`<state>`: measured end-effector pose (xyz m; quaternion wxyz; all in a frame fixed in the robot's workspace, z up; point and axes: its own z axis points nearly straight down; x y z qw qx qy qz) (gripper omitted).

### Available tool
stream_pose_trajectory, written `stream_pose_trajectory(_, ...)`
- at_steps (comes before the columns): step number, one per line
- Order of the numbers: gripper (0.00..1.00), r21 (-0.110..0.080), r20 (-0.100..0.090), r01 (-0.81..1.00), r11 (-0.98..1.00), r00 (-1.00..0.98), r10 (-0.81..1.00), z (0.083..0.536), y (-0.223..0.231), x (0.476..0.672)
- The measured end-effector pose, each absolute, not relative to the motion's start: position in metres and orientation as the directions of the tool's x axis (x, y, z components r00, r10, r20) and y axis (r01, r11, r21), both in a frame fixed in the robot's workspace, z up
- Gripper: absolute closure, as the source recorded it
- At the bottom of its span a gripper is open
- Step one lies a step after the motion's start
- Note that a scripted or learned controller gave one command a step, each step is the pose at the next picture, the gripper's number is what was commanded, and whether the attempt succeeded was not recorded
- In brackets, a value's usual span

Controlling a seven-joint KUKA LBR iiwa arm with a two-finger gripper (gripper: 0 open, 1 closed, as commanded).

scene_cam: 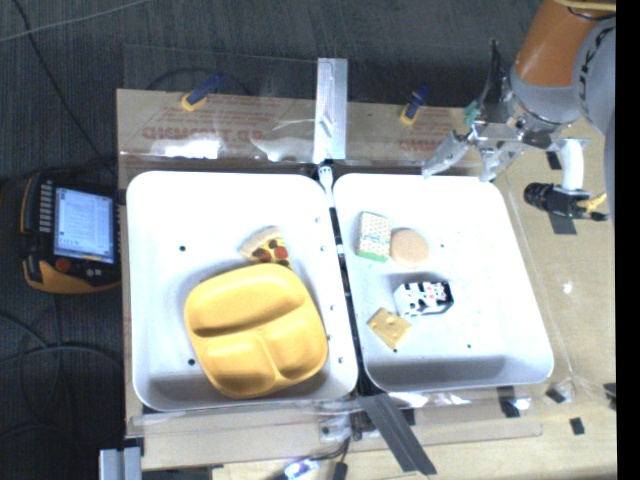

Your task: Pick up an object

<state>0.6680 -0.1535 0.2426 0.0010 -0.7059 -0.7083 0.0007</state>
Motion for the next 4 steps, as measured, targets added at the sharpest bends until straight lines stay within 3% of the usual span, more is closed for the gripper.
stream_pose_trajectory(1, 0.00, -0.001, -0.001, 1.000, -0.016, 0.016, 1.000, 0.094, -0.102, 0.664)
stream_pose_trajectory(2, 0.00, -0.001, -0.004, 0.995, 0.098, -0.098, 0.995, 0.102, -0.164, 0.659)
stream_pose_trajectory(3, 0.00, -0.001, 0.003, 1.000, 0.030, -0.030, 1.000, 0.127, -0.220, 0.607)
stream_pose_trajectory(4, 0.00, -0.002, 0.001, 0.991, 0.131, -0.131, 0.991, 0.129, -0.138, 0.622)
